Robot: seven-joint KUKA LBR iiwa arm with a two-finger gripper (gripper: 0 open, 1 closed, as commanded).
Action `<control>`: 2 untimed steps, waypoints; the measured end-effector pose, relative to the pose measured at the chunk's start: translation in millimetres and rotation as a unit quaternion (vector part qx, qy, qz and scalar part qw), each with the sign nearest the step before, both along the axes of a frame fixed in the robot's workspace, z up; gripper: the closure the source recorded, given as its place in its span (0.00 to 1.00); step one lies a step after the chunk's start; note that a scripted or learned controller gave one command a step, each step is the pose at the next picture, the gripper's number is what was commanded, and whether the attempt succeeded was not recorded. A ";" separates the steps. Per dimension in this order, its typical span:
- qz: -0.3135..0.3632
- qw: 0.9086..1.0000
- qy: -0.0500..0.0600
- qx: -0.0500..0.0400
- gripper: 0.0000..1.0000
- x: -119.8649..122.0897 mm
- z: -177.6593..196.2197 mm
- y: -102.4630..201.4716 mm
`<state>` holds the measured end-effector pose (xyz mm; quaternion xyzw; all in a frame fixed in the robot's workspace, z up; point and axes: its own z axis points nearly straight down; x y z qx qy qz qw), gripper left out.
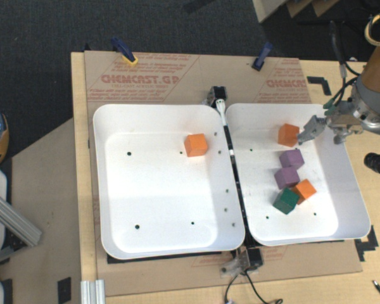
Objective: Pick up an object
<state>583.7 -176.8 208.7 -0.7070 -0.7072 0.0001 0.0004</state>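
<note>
Your two-finger gripper [311, 130], fingers spread and holding nothing, sits just right of the small orange foam cube [289, 135] in the right white bin's [342, 201] upper part; centre over it before closing.

The left bin [114, 189] is open floor apart from one orange cube [196, 144] near its back edge. The right bin [342, 195] is crowded: five cubes [290, 176] cluster mid-floor, leaving its near-left corner free.
</note>
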 end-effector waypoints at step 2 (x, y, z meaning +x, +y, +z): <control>0.000 1.000 0.005 0.000 0.00 59.9 -123.8 42.9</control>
